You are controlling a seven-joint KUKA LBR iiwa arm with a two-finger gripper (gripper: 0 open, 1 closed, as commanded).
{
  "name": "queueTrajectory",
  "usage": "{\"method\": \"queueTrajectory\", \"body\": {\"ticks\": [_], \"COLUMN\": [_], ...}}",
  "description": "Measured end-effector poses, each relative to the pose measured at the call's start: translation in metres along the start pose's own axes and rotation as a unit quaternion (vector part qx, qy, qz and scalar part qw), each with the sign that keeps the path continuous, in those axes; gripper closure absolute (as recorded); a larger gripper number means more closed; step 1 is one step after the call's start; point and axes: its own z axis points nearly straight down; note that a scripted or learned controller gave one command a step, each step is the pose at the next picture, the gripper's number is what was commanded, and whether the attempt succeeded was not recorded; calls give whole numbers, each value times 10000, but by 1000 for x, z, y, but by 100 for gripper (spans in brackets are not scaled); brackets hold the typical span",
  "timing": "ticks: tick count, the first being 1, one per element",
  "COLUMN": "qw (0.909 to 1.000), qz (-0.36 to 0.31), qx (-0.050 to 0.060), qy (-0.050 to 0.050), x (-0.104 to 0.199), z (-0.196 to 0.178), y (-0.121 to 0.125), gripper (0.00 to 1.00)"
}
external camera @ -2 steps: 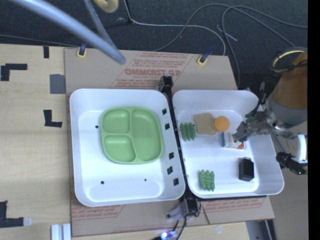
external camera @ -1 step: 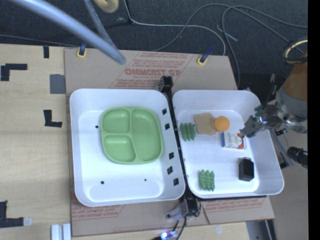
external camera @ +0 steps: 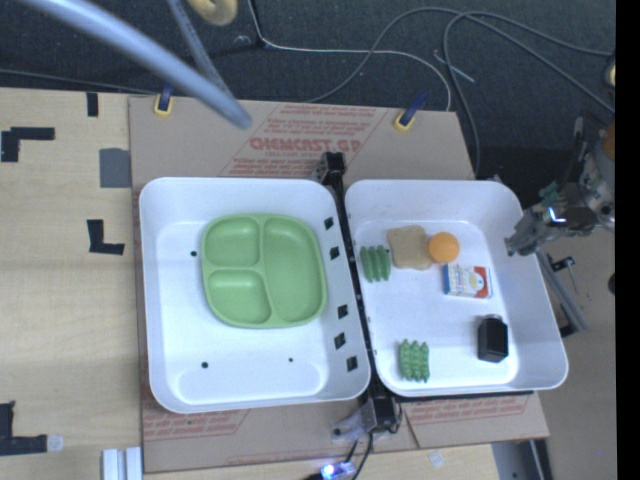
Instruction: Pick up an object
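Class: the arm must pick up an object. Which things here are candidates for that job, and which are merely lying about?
Candidates, in the right bin:
orange ball
tan piece
small carton
black block
two green ridged pieces

Lying about:
green divided plate in the left bin
cables
cardboard sheet

Green divided plate point(external camera: 265, 270) (three compartments) in the left white bin point(external camera: 165, 298)

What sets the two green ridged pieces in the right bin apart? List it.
The upper green piece lies by the bin's left wall, beside the tan block; the lower green piece lies near the front rim, apart from other items. The upper looks narrower, the lower broader. Both are green, ridged and lying flat.
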Motion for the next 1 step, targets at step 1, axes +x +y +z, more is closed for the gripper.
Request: {"method": "queueTrajectory", "body": {"ticks": [1], "qw": [10000], "qz": [-23], "qx": [29], "qy": [16], "x": [55], "z": [2], "y": [8], "gripper": [100]}}
